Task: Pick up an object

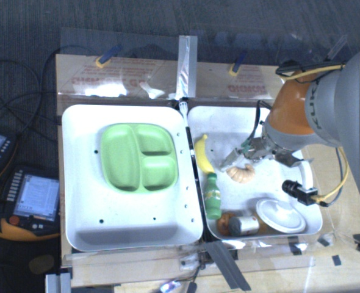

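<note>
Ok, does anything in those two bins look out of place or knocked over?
Mostly tidy. The green bottle lies on its side along the right bin's left wall, below the banana; a can beside it also lies tipped. Nothing spilled.

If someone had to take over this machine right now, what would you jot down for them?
Gripper: low in the right bin, just above a tan croissant-like piece; I cannot tell how it is set, and nothing visibly held.
Right bin also holds: banana along the left wall, green bottle below it, metal can and white round lid near the front.
Left bin: green divided tray.
Done: arm is over a target.
Left: grasp and lift an object.
</note>
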`<state>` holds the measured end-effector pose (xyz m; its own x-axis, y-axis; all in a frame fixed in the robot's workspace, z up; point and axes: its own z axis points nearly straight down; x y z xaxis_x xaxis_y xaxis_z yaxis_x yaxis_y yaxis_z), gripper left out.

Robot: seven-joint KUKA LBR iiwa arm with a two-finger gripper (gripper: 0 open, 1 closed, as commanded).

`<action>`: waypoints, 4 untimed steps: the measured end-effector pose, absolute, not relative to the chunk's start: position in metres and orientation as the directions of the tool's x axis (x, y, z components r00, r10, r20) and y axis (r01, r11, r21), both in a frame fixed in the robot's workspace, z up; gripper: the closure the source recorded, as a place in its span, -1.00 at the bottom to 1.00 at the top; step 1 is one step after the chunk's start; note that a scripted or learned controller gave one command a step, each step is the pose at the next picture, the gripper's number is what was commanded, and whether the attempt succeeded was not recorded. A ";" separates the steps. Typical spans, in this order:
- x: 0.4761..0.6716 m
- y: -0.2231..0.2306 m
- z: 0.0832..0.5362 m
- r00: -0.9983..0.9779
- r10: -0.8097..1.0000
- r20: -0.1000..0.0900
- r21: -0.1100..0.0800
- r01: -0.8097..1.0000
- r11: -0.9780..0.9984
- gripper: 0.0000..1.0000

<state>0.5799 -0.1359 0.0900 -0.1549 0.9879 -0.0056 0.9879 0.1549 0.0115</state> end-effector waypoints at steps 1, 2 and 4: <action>0.568 -0.146 0.090 -0.214 0.977 -0.006 0.013 0.977 0.214 -1.00; 0.569 -0.146 0.099 -0.213 0.977 -0.005 0.014 0.977 0.213 1.00; 0.652 -0.136 0.194 -0.294 0.956 -0.003 -0.001 0.956 0.294 1.00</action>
